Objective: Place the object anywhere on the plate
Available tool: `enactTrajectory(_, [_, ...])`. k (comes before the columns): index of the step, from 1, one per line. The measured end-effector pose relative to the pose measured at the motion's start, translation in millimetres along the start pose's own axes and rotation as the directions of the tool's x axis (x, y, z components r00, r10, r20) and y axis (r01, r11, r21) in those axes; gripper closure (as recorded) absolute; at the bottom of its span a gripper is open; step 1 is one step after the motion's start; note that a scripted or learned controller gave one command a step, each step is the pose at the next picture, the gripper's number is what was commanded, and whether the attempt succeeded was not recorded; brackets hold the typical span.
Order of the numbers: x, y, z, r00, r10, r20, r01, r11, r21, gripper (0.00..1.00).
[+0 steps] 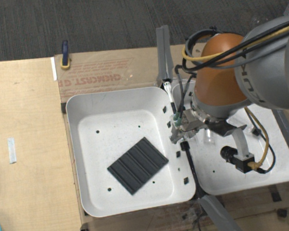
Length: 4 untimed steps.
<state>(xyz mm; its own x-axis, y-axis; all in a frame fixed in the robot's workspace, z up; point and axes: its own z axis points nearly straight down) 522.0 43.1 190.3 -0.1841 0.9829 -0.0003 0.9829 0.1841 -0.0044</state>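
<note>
Camera view | gripper (183, 128) over seam between bins, grasp state could not be told | dark ribbed plate (138, 165) lay tilted in left bin (85, 145)

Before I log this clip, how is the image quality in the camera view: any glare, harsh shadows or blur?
Camera view: even, soft light; the white left bin is bright but not blown out, and the dark ridged plate reads sharply with hardly any shadow. The arm's orange band shows a mild sheen. Things around the gripper look cluttered and hard to resolve.
</note>
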Motion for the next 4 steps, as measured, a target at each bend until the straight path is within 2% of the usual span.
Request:
enactTrajectory(1, [43.9,6.8,0.3,0.928,-0.374,0.000,0.374,0.928,0.000,1.00])
enactTrajectory(2, [79.3,75.2,15.6,0.677,-0.736,0.003,0.736,0.677,-0.002,1.00])
enactTrajectory(3, [55.1,11.9,-106.1,0.531,-0.847,0.005,0.847,0.531,-0.003,1.00])
enactTrajectory(4, [83.4,59.5,-60.1,0.110,-0.994,0.006,0.994,0.110,-0.002,1.00])
